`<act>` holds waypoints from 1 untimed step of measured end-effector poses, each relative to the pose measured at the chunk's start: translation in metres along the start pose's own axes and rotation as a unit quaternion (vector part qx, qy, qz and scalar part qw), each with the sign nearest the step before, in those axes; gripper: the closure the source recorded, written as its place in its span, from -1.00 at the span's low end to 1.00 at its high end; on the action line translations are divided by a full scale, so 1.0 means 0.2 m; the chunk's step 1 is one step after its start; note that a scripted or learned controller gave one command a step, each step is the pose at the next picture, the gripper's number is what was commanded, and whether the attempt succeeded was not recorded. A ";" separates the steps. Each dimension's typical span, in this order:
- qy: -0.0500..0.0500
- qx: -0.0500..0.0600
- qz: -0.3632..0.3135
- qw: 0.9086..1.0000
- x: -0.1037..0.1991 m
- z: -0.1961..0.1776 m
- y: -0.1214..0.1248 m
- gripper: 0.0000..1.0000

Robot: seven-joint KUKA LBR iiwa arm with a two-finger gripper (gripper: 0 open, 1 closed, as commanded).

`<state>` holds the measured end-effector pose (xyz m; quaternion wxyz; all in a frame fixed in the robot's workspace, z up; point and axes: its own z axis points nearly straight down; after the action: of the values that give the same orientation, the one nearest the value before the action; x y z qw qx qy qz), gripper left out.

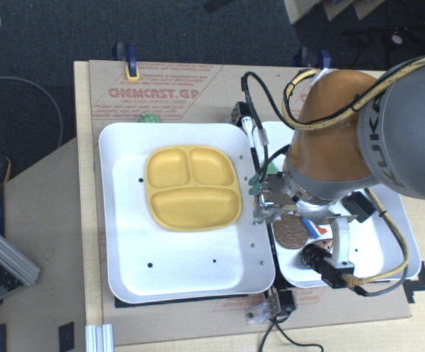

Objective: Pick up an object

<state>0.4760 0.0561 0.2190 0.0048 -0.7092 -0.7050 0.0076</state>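
While the brown disc (291, 232) lies near the left wall of the right bin (388, 251), just beside the rim it shares with the left bin (117, 218), we take it as our likeliest target. A small red and blue item (316, 229) sits touching or nearly touching the disc on its far side from that rim; what it is, we cannot make out. Directly over the disc hangs the gripper (282, 204), low in the bin, with the orange band (329, 134) and the grey arm (410, 130) masking most of it. Whether it is spread, closed, or has anything, we cannot tell from this angle. We judge we are at the descent or grasp step, nothing yet lifted. Next comes a clean closure on the disc, flat and low, so a hard catch, and then a straight rise clear of the rim. Across that rim, well apart from the disc, rests the yellow divided plate (194, 188).
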 end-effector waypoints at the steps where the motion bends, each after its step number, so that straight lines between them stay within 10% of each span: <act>1: 0.004 -0.011 -0.007 1.000 0.38 -0.27 0.01 1.00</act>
<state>0.4793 0.1323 0.2725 -0.0002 -0.7041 -0.7101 -0.0031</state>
